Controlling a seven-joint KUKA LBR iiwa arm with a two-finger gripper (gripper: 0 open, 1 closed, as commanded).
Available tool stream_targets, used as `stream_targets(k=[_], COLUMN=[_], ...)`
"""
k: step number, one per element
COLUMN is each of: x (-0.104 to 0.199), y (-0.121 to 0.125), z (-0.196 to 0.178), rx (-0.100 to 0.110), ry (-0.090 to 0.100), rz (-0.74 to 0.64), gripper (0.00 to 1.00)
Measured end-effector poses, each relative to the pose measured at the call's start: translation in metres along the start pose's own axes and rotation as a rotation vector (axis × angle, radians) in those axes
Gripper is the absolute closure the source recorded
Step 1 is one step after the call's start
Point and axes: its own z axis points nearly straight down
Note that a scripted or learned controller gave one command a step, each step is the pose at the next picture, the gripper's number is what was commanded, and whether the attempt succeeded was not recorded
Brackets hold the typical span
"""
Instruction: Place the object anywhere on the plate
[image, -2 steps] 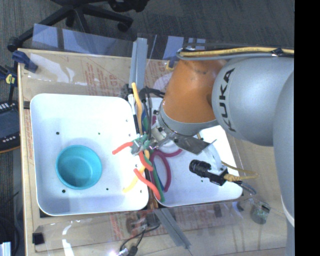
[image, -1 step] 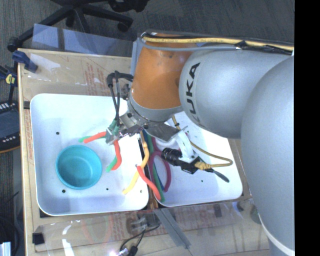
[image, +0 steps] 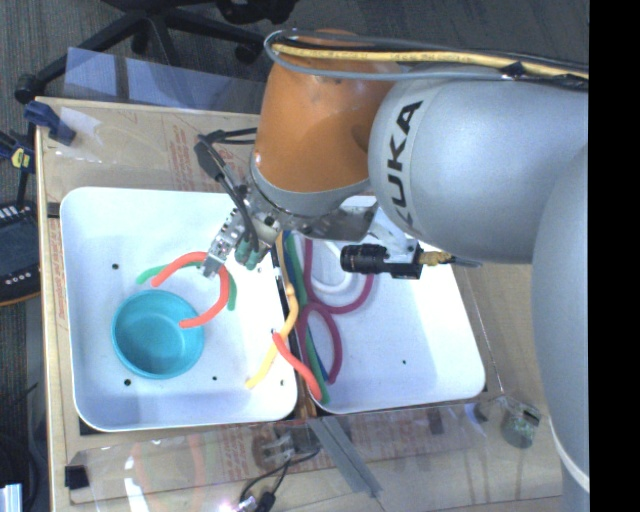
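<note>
A blue round plate (image: 155, 338) with a raised rim sits in the front left of the left bin (image: 90, 230). A bendy rope toy (image: 192, 263), orange with green and red sections, arcs behind and to the right of the plate. One end of the toy rests at the plate's right rim. My gripper (image: 226, 255) is down at the top of that arc, touching or just above the rope. The large wrist hides much of the area behind it.
A yellow and orange strand (image: 272, 362) lies across the divider between the bins. The right bin (image: 430, 340) holds a purple loop (image: 335, 320) and green cords (image: 318, 350). A black cable hangs off the wrist on the right.
</note>
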Motion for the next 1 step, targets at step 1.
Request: stream_targets(k=[1], x=[-0.0003], y=[0.0001], z=[-0.0006], rx=[-0.001], ry=[-0.001], rz=[0.000], gripper=[0.00])
